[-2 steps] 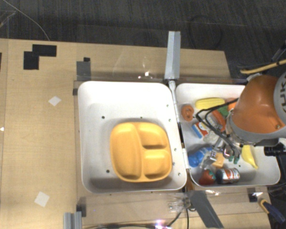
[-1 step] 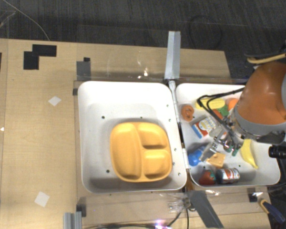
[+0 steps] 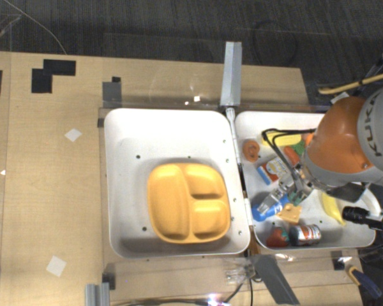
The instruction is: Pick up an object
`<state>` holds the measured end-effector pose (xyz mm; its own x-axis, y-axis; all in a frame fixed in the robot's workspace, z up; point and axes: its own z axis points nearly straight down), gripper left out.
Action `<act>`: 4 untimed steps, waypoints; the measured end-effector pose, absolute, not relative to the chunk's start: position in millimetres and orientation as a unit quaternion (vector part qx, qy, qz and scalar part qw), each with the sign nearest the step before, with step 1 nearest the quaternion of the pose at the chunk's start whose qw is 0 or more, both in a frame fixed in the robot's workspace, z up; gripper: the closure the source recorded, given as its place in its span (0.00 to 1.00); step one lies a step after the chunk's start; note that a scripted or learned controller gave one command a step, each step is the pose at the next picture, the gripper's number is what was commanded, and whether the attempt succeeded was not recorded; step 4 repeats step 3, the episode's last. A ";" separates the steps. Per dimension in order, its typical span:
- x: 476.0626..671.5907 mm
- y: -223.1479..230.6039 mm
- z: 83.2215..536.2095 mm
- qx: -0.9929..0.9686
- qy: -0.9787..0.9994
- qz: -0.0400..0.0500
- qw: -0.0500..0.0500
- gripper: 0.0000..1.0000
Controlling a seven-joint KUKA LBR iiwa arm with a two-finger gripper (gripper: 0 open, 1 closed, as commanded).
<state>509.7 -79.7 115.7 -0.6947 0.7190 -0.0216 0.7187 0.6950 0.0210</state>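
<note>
We are seeing the gripper (image 3: pixel 292 190) reaching down into the right white bin (image 3: pixel 369 238), hovering over a blue-and-clear plastic bottle (image 3: pixel 269 206) among clutter. Whether it is gripping anything, we cannot tell. Bottle is looking light, slick, crushable; we'd be grabbing mid-body.

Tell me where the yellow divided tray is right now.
The yellow divided tray lies in the left bin, toward its front right corner, close to the wall shared with the right bin where the gripper works.
</note>
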 end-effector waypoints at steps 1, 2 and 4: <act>565.8 -88.7 97.2 0.439 0.898 0.005 0.015 0.00; 622.8 -100.8 97.8 0.530 0.848 0.006 0.013 0.00; 660.0 -108.9 93.7 0.650 0.760 0.000 -0.002 0.00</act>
